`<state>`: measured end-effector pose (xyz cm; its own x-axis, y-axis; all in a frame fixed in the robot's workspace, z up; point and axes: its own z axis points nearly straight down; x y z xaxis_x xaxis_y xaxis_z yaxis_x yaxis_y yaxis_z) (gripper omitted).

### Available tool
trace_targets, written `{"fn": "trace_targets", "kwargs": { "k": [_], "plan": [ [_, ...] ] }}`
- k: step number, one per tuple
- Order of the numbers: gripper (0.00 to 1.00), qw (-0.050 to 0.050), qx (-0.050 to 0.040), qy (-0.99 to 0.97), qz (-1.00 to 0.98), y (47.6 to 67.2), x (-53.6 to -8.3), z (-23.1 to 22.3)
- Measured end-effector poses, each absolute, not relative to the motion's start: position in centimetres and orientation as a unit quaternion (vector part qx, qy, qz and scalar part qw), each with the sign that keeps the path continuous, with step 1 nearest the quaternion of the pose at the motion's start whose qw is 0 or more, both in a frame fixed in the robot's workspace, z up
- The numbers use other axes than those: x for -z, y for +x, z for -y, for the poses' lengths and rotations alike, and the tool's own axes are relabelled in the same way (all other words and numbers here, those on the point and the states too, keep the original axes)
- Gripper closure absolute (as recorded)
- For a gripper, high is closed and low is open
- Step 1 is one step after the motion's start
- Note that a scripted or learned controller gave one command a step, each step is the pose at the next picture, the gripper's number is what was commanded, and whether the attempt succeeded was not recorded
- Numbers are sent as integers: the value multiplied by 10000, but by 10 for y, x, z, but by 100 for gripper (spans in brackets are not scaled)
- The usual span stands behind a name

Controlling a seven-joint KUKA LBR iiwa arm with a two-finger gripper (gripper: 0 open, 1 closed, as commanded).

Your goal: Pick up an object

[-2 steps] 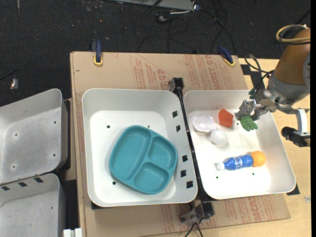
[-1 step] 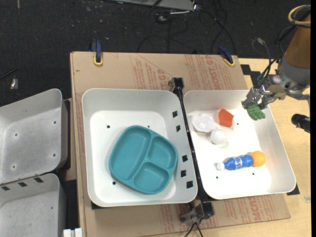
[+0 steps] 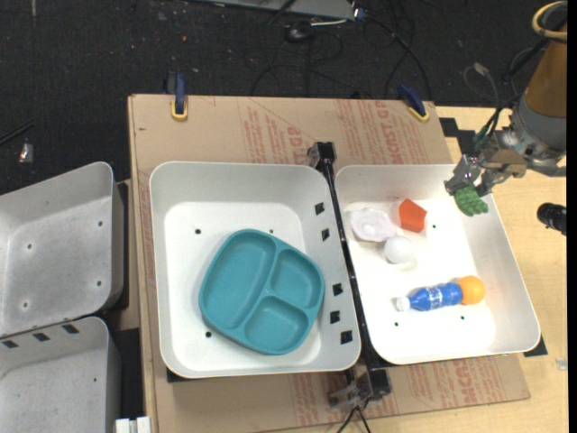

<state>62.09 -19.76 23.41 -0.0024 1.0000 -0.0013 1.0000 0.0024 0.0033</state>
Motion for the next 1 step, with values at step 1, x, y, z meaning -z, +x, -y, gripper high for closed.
{"fn": "trace_targets", "kwargs": {
  "k": [1],
  "plan": [
    [100, -8, 0, 7047, -7095, 615, -225, 145]
  ]
}}
